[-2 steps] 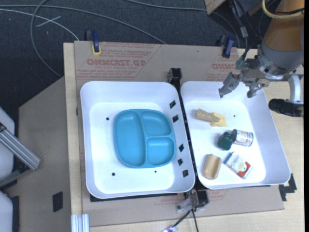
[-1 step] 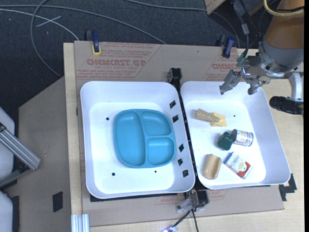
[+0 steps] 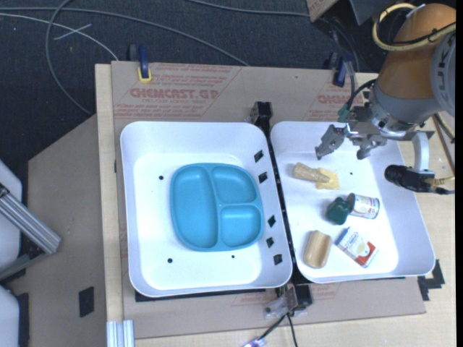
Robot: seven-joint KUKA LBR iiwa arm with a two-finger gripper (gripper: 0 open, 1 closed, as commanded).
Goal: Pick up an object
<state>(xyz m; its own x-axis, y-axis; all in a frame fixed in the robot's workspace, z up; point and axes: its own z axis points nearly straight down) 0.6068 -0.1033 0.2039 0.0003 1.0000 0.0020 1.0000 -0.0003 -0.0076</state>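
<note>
- Your tool (image 3: pixel 349 142) hangs above the right bin (image 3: pixel 412 215), fingers spread, grasping nothing.
- Nothing is lifted yet: the tan piece (image 3: pixel 315 175), small bottle (image 3: pixel 353 207), brown cup (image 3: pixel 317 248) and red-white packet (image 3: pixel 357 246) lie in that bin.
- The whole pick remains.

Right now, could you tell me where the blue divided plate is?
The blue divided plate lies in the left bin, near its middle.

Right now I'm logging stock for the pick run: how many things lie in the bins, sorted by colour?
Blue: 1, the divided plastic plate
Tan: 2, the pale lumpy piece and the rounded block
Dark green: 1, the capped small bottle
Red-white-blue: 1, the flat packet
Total: 5
</note>
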